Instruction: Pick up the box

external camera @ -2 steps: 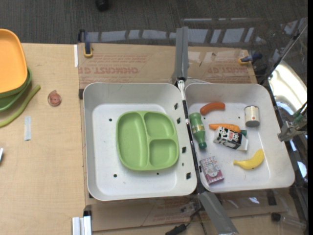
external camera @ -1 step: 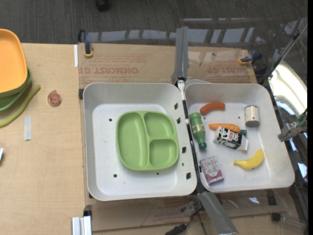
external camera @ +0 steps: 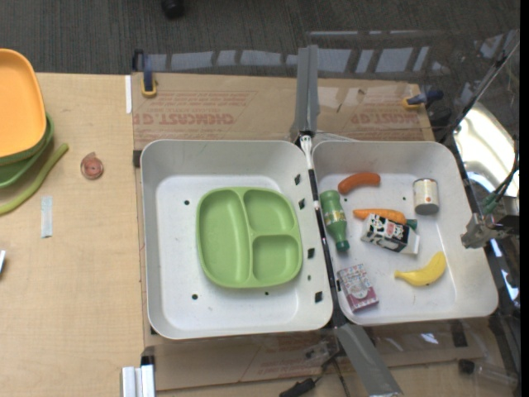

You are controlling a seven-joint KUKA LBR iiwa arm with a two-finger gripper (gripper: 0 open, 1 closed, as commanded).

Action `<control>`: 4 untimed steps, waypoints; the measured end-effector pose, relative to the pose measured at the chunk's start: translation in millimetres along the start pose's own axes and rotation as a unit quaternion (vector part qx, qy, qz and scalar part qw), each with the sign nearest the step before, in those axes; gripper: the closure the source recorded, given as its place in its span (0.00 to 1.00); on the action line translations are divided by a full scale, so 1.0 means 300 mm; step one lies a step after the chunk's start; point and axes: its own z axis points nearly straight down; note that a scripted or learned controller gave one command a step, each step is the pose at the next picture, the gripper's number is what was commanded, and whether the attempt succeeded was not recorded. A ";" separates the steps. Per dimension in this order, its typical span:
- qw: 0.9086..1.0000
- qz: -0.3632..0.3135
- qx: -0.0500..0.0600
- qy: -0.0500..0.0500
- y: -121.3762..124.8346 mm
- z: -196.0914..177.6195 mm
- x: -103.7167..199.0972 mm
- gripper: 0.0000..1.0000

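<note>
Box (external camera: pixel 359 288) lies flat near right bin's (external camera: pixel 463 300) front left corner, looks light, stiff card; grip across narrow sides. Gripper (external camera: pixel 482 231) at right rim, jaw state unclear.

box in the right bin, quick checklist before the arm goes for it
1. Box found: ok, the small pink box lies at the near left corner of the right bin.
2. Top clear: ok, nothing lies on it.
3. Room around it: ok, the green bottle and banana lie apart from it.
4. Wall clearance: not ok, the box sits close against the bin's left wall.
5. Gripper position: not ok, it is at the bin's right edge, far from the box.
6. Fingers: cannot tell.
</note>
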 end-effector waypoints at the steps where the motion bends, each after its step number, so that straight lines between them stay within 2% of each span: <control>1: 0.996 -0.092 -0.001 -0.001 -0.001 -0.027 0.042 1.00; 2: 0.984 -0.177 -0.002 -0.001 0.002 -0.102 -0.001 1.00; 3: 0.964 -0.265 -0.002 -0.002 0.004 -0.120 -0.001 1.00; 4: 0.938 -0.346 -0.002 -0.001 0.004 -0.110 0.000 1.00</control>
